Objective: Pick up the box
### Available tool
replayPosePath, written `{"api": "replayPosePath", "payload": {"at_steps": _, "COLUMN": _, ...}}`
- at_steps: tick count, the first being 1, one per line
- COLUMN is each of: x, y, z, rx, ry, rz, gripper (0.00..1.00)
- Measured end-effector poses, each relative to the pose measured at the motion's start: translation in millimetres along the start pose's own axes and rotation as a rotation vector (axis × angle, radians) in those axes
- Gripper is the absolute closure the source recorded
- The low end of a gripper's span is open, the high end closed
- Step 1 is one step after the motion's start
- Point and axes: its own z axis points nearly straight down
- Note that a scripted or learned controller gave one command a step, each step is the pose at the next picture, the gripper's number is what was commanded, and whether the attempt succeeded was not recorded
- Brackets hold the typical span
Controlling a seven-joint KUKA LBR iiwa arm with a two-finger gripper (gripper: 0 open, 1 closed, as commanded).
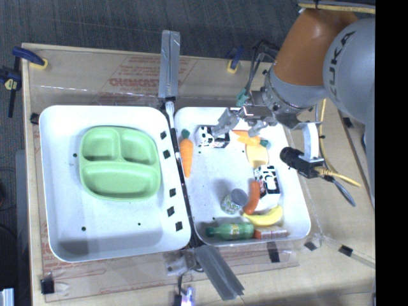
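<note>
Here the pincer (240, 121) hangs over the far end of the right bin (299, 218), fingers spread, nothing between them. The box (271, 180), white with black patches, lies nearer the bin's right wall, just beside a yellow block (257, 154) and well apart from the carrot (186, 155).

The arm (338, 50) is cut off at the right edge. Beneath the gripper (241, 121), a yellow item (254, 146) (identity unclear) is partly covered.
</note>
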Motion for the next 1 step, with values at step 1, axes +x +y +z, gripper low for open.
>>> {"api": "replayPosePath", "payload": {"at_steps": 1, "x": -35.2, "y": -55.4, "z": 110.9, "rx": 0.001, "ry": 0.001, "rz": 0.053, "gripper": 0.00}}
